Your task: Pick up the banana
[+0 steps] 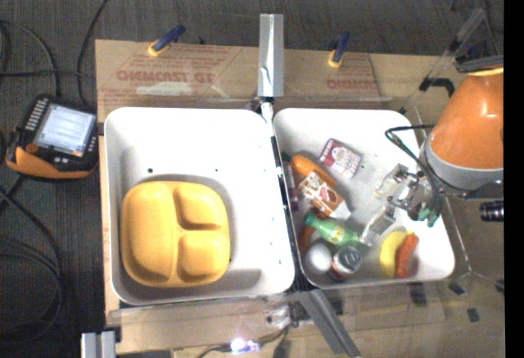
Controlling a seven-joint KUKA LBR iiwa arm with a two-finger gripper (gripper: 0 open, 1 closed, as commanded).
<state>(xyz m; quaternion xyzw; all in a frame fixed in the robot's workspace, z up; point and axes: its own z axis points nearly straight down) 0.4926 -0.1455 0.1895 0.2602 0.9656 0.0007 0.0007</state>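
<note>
The banana (390, 252) is a short yellow piece lying near the front right corner of the right bin (368, 120). A red-orange item (408, 257) lies against its right side. My gripper (383, 223) hangs over the right bin on the grey arm with the orange band (471, 131). Its tip is just above and slightly left of the banana, apart from it. I see nothing held in it.
The right bin also holds a green bottle (332, 229), a can (349, 260), a silver ball (318, 254), a brown carton (322, 194), an orange carrot-like piece (301, 164) and a pink packet (340, 156). A yellow divided tray (174, 231) sits in the left bin (123, 143).
</note>
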